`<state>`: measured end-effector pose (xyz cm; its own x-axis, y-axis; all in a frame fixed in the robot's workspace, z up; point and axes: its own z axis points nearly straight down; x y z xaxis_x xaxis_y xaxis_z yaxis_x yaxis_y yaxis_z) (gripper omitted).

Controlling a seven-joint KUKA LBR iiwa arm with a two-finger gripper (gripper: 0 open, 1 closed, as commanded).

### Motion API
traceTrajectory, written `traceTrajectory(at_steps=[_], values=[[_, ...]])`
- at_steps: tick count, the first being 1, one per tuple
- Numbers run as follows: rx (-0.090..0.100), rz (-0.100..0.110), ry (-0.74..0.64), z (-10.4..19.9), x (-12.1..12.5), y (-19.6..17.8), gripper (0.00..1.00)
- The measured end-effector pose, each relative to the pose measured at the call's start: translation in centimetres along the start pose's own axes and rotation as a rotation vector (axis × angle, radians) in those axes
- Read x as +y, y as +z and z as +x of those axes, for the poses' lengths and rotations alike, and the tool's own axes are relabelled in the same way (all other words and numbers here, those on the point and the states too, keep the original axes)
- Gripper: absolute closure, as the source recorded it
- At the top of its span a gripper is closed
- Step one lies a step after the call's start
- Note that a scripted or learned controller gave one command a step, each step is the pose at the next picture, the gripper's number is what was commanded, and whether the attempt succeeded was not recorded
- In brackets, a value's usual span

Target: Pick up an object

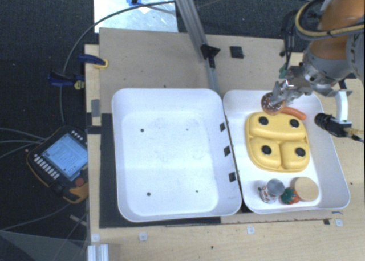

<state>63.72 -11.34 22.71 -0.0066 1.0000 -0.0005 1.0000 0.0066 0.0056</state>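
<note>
The right bin point(336, 166) holds several objects. A large yellow moulded piece point(278, 140) with dark round spots lies in its middle. An orange carrot-like stick point(294, 112) rests at the yellow piece's far edge. A small brown round object point(270, 104) sits in the bin's far left part. My gripper point(279, 94) hangs at the bin's far end, directly over or touching the brown object, which it partly hides. Along the near edge lie a grey round piece point(274, 186), a red and green item point(290, 196) and a tan disc point(306, 188).
The left bin point(165, 151) stands beside the right one, with dark clips on the shared wall. A grey pole point(191, 15) slants over the bench's far side. A teach pendant point(60, 160) and cables lie off the bench to the left.
</note>
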Motion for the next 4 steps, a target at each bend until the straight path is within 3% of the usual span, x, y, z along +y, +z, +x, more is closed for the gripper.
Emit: traceTrajectory(at_steps=[1, 4], values=[[0.000, 0.001, 0.000, 0.0, 0.1, -2.5, 1.00], [0.002, 0.005, -0.002, 13.5, -2.7, -1.1, 1.00]])
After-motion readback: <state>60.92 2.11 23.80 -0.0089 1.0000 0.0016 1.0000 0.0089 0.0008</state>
